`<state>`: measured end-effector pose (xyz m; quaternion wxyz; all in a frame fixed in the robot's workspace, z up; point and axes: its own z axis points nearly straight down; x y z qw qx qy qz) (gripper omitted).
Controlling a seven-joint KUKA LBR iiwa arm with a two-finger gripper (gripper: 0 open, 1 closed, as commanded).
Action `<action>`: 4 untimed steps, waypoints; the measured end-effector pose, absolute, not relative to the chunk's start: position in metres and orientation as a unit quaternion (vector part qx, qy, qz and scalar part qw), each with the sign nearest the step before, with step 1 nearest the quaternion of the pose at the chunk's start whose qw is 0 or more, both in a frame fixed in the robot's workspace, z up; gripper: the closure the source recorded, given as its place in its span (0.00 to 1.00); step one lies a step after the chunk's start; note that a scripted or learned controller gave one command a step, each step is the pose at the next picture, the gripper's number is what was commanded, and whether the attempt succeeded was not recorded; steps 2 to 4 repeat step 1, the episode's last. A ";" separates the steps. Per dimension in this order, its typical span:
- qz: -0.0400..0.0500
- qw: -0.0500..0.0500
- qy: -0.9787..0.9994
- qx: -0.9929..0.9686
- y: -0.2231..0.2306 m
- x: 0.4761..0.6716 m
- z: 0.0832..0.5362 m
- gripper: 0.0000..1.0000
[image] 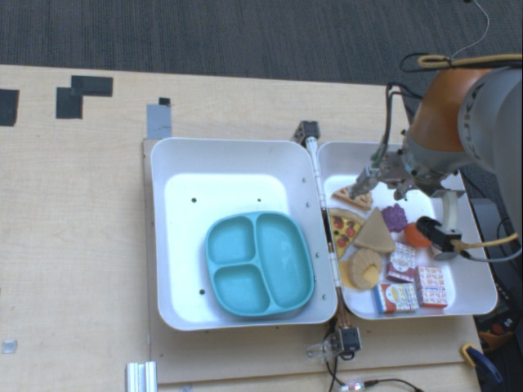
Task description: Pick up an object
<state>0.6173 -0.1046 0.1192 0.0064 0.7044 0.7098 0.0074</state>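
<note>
Arm's jaws [377, 175], grip state impossible to tell, hover above pizza slice [353, 193]; crowded neighbouring toys risk a fouled pick

You see two white bins side by side on the light wooden tabletop [73, 219]. The left bin [176, 170] holds a teal three-compartment plate [260, 263], lying toward its lower right. The right bin [482, 296] holds a cluster of toy food: a pizza slice [354, 193] near the top, a second pizza piece [344, 231] at the left wall, a tan wedge [376, 234], a purple grape bunch [395, 217], a round biscuit [364, 269], an orange item [417, 235] and small printed cartons [417, 288] along the lower edge. The grey arm [482, 129] with its orange band reaches in from the right; the end effector [391, 178] hangs over the right bin's upper part, just beside the upper pizza slice. You cannot tell the finger state.
</note>
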 end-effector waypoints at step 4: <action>0.001 0.002 0.708 0.707 -0.116 0.542 0.087 0.00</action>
